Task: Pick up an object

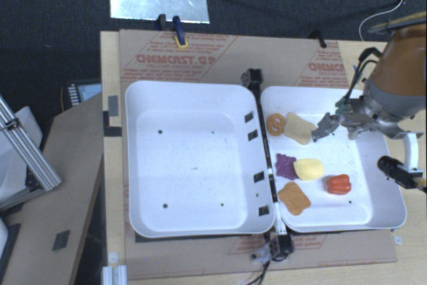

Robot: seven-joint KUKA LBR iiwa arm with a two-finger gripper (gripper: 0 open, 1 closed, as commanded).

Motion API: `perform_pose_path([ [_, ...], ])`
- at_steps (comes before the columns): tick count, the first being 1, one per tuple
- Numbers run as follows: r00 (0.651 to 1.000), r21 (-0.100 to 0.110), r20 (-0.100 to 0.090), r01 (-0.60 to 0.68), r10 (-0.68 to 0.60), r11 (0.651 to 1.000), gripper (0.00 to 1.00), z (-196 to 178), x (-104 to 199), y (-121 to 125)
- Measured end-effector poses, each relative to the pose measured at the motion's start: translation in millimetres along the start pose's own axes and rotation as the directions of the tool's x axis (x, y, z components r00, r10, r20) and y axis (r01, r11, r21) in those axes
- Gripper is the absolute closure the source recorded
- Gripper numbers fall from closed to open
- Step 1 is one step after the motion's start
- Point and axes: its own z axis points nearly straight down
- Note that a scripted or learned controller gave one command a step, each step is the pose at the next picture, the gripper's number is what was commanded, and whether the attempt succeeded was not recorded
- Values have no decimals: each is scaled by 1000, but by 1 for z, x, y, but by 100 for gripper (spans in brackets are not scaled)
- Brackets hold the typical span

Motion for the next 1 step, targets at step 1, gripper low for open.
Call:
perform_pose_path([
  [1, 1000, -1, -2, 7, -7, 1000, 0, -18, 54, -9],
])
